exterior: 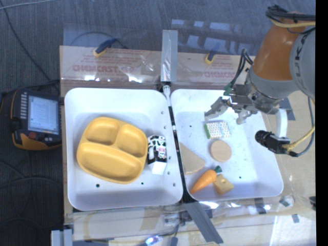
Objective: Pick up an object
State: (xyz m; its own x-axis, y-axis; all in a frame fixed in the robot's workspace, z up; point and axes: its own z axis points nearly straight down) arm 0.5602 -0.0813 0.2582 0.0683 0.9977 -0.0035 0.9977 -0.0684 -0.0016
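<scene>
The grey arm's bulk cuts off at the frame's right edge. Its claw (229, 110) hangs spread wide, gripping nothing. At its six o'clock, just below, lies the small green-edged dotted white packet (218, 130) in the right white bin (266, 181).

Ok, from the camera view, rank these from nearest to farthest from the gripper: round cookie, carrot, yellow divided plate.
1. Round cookie, right bin, just below the gripper.
2. Carrot, right bin, near its front edge.
3. Yellow divided plate, over in the left bin.
</scene>
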